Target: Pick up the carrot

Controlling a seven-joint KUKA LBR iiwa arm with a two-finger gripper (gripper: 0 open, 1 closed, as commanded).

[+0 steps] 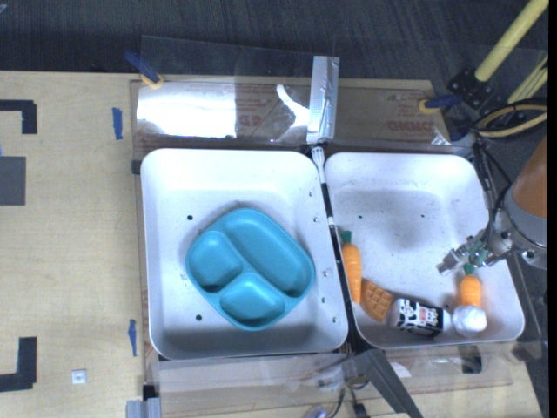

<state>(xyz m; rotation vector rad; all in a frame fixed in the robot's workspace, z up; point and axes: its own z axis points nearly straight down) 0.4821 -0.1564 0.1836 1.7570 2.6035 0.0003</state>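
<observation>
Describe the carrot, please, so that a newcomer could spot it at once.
Look in the right bin, along its left wall beside the divider. The carrot lies there lengthwise, a slim orange cone with a green top, just above a flat waffle.

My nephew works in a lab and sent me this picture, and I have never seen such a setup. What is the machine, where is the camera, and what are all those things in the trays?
The picture comes from one camera fixed above a bench, looking down at a slant. Two shallow white bins sit side by side. The left bin holds a blue divided plate. The right bin holds toy food: a carrot along its left wall, a waffle-like piece beside it, a small black-and-white carton, and an orange and white item in the near right corner. The machine is a robot arm reaching in from the right. Its gripper, a two-finger claw, hangs above that orange and white item, far from the carrot it is meant to pick up. Nothing shows between its fingers.
</observation>
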